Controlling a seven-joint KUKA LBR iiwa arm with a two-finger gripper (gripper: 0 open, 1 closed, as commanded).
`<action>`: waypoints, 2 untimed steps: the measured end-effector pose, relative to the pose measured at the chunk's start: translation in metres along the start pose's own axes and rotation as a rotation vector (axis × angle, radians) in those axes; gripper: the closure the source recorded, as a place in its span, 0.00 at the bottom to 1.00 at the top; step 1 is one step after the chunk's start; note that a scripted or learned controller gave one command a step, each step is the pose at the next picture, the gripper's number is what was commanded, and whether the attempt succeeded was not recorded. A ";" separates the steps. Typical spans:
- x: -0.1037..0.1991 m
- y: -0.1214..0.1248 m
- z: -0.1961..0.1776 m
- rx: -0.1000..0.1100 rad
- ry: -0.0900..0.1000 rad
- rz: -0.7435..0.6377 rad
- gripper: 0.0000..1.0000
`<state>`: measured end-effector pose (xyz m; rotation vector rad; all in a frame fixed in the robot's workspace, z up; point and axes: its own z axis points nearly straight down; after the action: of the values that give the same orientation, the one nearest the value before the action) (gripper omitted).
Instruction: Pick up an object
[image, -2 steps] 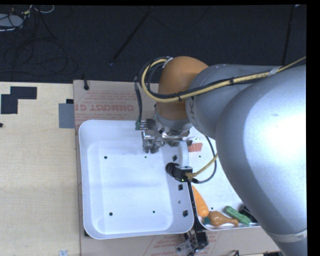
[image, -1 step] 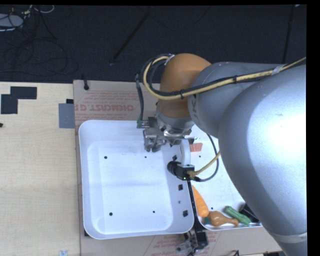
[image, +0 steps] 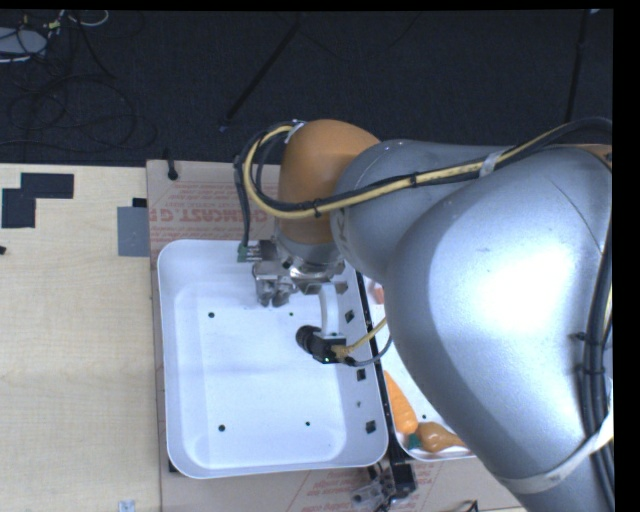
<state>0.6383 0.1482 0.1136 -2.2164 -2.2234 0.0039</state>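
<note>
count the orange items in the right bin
2. A long orange piece lies along the right bin's left wall; a rounder one beside it at the front rim. The arm hides most of that bin, so maybe more.

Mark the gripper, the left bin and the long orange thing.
gripper (image: 272, 292): camera view, its lower tip.
left bin (image: 250, 400): camera view, bare floor.
long orange thing (image: 401, 404): camera view, its middle.
</note>
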 end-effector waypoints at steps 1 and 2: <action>0.038 0.007 -0.166 -0.017 0.005 -0.002 1.00; 0.020 0.003 -0.053 0.008 -0.003 0.004 1.00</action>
<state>0.6416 0.1684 0.1662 -2.2187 -2.2162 0.0170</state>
